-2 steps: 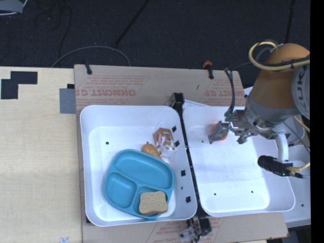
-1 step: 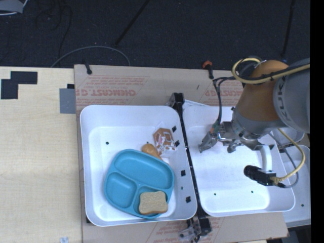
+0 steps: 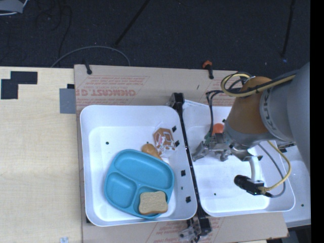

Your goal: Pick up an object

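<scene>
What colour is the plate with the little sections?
Blue: the plate lies in the left bin, camera view.

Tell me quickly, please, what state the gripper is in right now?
Gripper: over the right bin beside the divider; open or shut cannot be told.

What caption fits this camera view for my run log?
KUKA arm's claw low over the right bin; left bin holds a blue divided tray with bread slice.

This is a robotics lab. Two white bins [image 3: 93, 135] sit on a plywood table [image 3: 35, 161]. Cables [image 3: 91, 49] trail over dark carpet
</scene>
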`<state>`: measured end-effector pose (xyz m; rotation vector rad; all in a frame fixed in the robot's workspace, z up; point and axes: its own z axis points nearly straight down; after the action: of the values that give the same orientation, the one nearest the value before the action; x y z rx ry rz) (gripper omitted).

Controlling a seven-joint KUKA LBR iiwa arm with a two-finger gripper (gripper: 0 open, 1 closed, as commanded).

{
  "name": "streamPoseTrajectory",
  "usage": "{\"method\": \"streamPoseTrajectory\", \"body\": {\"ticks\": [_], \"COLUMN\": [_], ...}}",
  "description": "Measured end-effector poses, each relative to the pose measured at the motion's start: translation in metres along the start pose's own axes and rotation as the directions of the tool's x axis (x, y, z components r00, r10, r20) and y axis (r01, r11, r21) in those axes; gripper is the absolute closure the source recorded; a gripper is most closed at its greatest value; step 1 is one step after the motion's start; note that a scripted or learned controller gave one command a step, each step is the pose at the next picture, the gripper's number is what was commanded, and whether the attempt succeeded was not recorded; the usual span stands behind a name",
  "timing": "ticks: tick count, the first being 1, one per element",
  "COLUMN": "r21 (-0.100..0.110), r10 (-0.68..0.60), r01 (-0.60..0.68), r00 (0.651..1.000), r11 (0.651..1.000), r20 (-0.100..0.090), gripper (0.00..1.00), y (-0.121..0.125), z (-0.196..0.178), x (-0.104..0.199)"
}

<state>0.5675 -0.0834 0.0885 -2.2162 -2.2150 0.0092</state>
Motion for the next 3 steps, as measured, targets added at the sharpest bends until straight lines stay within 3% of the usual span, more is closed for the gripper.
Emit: {"method": "streamPoseTrajectory", "body": {"ticks": [1,2,3], "r21": [-0.005,-0.005,-0.01], "r10": [0.004,0.01,0.0], "r01": [-0.004,-0.01,0.0], "r00": [1.0,1.0,1.0], "r11": [1.0,1.0,1.0], "r20": [0.0,0.0,0.001], "gripper": [0.0,1.0,1.0], "y": [-0.001,-0.001,0.002], "z": [0.001,-0.009,-0.052], "x": [0.0,-0.002,0.001]}}
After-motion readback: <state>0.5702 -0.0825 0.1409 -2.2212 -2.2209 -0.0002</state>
